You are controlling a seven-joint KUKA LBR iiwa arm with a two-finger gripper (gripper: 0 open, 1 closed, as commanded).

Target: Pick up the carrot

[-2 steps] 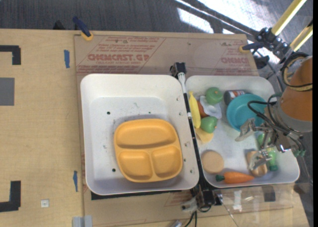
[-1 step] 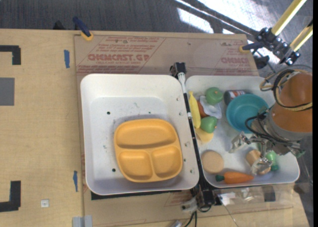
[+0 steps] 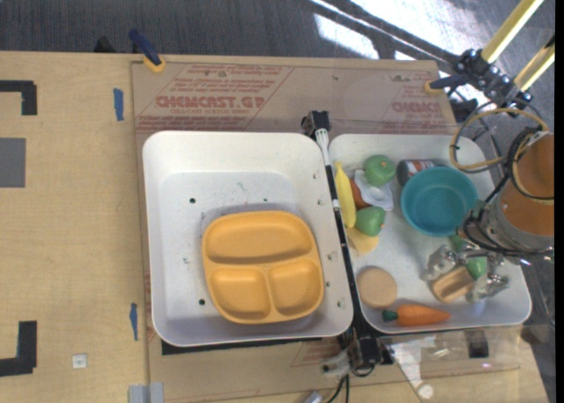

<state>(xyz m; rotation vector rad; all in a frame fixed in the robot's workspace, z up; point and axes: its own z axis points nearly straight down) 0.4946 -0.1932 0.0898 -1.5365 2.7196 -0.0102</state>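
The orange carrot [image 3: 414, 314] with a green stem end lies flat along the front wall of the right bin [image 3: 515, 309]. My gripper [image 3: 465, 274] is low in the same bin, up and to the right of the carrot and apart from it. It is open, and its metal fingers [image 3: 439, 261] stand around a tan bread-like piece [image 3: 451, 287] and a small green item [image 3: 477, 263]. The grey arm with its orange band [image 3: 532, 182] comes in from the right.
A blue bowl [image 3: 438, 199] sits at the back of the right bin, with green, yellow and red toy foods [image 3: 368, 216] along its left wall and a tan disc [image 3: 378, 287] left of the carrot. The left bin [image 3: 167, 216] holds a yellow divided plate [image 3: 262, 264].
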